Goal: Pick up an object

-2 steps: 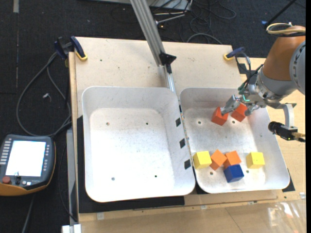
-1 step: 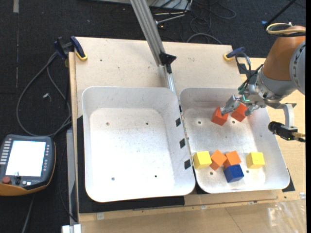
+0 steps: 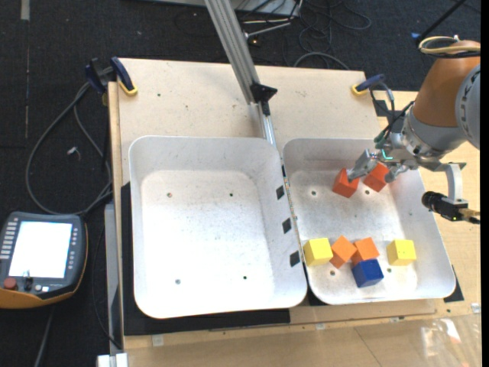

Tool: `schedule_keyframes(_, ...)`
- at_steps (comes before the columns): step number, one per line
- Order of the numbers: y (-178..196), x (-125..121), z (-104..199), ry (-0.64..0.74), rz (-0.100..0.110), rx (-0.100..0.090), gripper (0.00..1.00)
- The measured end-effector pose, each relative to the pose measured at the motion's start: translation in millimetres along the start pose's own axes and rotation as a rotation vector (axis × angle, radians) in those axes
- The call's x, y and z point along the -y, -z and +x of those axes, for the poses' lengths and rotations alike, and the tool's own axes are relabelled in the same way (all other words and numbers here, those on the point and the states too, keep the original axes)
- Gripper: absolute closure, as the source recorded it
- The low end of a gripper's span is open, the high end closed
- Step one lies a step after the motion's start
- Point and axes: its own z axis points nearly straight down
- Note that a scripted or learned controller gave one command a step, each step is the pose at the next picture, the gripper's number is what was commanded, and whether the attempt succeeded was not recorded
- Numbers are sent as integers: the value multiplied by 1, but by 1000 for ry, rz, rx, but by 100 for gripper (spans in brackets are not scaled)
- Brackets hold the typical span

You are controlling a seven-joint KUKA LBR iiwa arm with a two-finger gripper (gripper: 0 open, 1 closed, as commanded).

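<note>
From the camera above the bench, my grey arm with its orange band (image 3: 447,90) comes in from three o'clock and my two-finger gripper (image 3: 372,167) hangs over the far part of the right shallow white plastic bin (image 3: 428,228), toward twelve o'clock of that bin. Two orange-red blocks sit right at my fingertips: one orange-red cube (image 3: 345,182) just at the nine o'clock side of the gripper and a second orange-red cube (image 3: 376,177) just under it at the three o'clock side. Whether either is truly pinched between my fingers, and how wide those fingers stand, I cannot tell. The left one is tilted, a corner turned toward seven o'clock; being cube-like, it has no clear long axis. Toward six o'clock of the same bin lies a loose cluster: a yellow cube (image 3: 318,250), an orange cube (image 3: 343,250) touching another orange cube (image 3: 367,248), a blue cube (image 3: 367,272) just at six o'clock of those, and a second yellow cube (image 3: 402,251) a little apart at three o'clock. The left white bin (image 3: 145,205) sits beside the right one, their rims meeting at the middle.
</note>
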Motion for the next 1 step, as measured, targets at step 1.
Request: schedule_keyframes(1,0,0,0,0,0,0,0)
